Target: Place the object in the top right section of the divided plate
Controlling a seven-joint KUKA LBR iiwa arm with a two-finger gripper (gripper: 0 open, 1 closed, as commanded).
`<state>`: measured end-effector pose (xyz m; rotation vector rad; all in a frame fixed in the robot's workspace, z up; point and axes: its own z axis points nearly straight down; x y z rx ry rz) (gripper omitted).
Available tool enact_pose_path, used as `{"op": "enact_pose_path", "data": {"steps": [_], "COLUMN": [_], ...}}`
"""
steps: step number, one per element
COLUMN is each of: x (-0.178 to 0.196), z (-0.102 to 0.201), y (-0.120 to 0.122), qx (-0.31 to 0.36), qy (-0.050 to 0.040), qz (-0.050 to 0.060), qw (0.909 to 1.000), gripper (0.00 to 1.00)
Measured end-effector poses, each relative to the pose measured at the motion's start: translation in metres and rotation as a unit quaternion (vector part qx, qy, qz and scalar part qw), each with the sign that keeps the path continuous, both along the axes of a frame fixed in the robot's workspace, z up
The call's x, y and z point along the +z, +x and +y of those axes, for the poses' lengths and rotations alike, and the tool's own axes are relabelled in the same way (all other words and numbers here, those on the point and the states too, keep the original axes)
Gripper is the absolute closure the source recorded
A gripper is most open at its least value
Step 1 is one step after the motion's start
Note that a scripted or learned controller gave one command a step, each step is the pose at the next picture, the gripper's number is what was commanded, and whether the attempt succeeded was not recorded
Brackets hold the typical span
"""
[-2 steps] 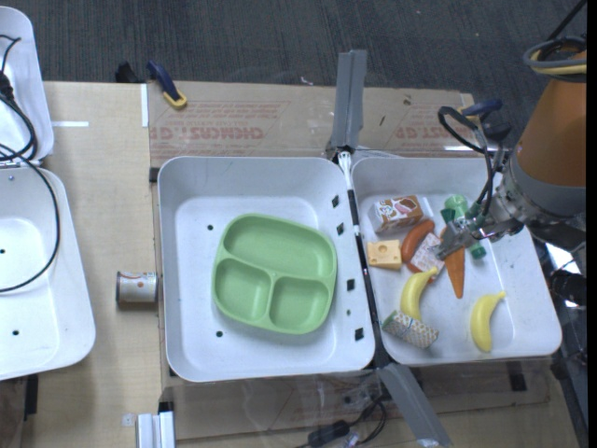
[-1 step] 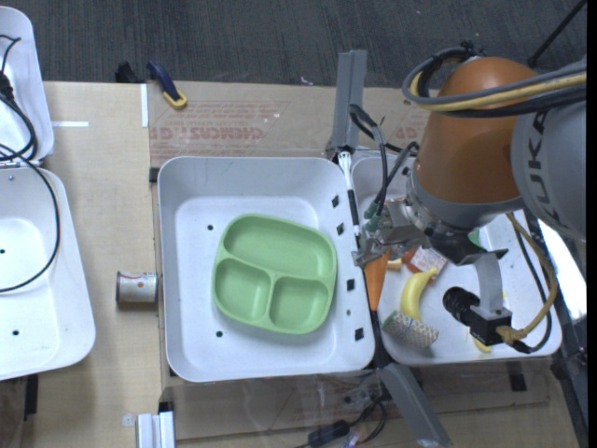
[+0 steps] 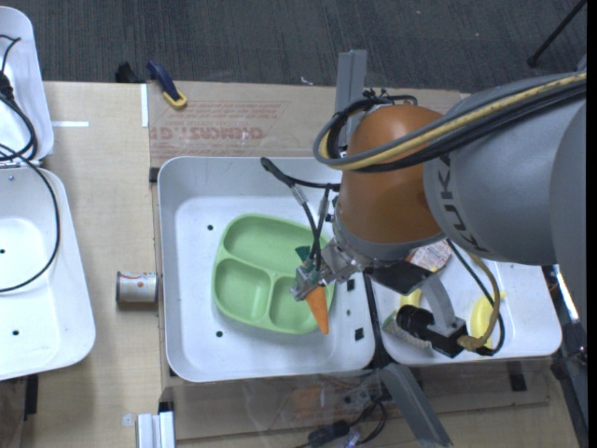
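So the carrot (image 3: pixel 319 310) is hanging point-down right under the gripper (image 3: pixel 311 285), over the near right edge of the green divided plate (image 3: pixel 244 283), and from what I can make out the jaws are clamped on its top end. It looks like the tip is at or just past the plate's rim, though I can't tell if it's touching anything. The plate sits in the left-hand white bin (image 3: pixel 187 325), with the big section at the top and two smaller ones below. Whichever section counts as top right, the carrot seems to be at the wrong edge for it, so letting go here would probably drop it on the rim or onto the bin floor. The grip is also on the very end of a tapered thing, so it could swing or slip during a move. The other bin (image 3: pixel 532 339) holds a banana (image 3: pixel 481 317) and some junk, well clear.
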<state>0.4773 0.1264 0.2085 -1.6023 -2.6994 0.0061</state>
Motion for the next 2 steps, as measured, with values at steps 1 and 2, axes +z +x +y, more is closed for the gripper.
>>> {"op": "enact_pose_path", "data": {"steps": [1, 2], "x": [-0.007, 0.106], "z": [0.002, 0.066], "y": [0.019, 0.005], "qx": [0.111, 0.254], "qy": [0.0005, 0.0009], "qz": [-0.001, -0.002], "qw": [0.9939, 0.9673], "gripper": [1.00, 1.00]}}
